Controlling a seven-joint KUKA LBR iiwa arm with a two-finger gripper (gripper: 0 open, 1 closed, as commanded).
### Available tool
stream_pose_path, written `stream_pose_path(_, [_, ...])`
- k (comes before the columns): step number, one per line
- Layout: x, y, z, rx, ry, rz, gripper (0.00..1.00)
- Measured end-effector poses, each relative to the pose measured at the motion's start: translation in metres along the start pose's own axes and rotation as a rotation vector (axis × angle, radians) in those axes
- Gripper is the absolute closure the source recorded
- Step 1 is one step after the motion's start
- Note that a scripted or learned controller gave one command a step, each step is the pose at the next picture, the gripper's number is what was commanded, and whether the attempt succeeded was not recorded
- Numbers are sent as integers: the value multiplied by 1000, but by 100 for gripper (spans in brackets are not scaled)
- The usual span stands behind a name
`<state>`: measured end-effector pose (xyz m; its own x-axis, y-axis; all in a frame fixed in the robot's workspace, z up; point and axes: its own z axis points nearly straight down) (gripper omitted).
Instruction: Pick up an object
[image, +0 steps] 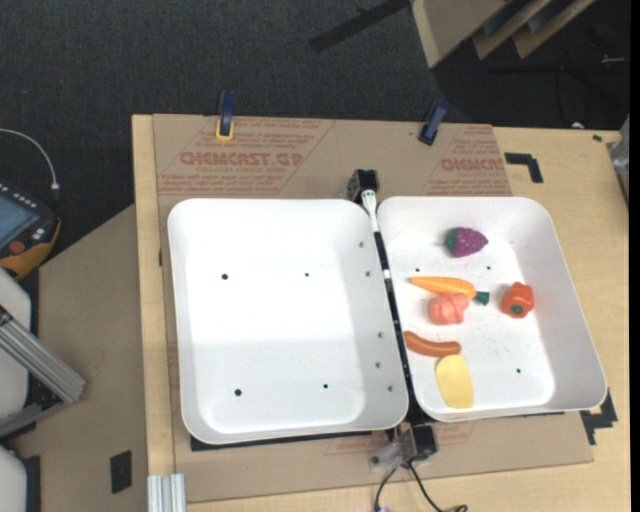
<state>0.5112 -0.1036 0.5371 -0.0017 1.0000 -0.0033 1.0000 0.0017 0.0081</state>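
Robotics lab, clamped cardboard bench (300, 150), white bins (270, 310)

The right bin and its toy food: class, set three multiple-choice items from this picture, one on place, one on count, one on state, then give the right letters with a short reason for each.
1. Where do the toy foods lie?
A. in the left bin
B. in the right bin
C. on the cardboard

2. How many toy foods are there?
A. three
B. six
C. nine

3. How does the carrot lie?
A. standing on end
B. flat, touching the pink piece below it
C. hanging over the rim

Answers:
1 B: the purple berry, carrot, pink piece, red pepper, sausage and yellow piece all rest inside the right bin.
2 B: those six are all that can be counted.
3 B: it lies flat on the bin floor, with the pink piece against its lower edge.
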Motion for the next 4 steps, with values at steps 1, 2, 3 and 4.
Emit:
stream_pose_path(1, [-17,-34,47,13,4,4,100])
stream_pose_path(2, [-9,-15,-1,-1,1,0,100])
stream_pose_path(3, [-4,-31,23,11,4,2,100])
stream_pose_path(4, [-2,-33,61,13,4,3,100])
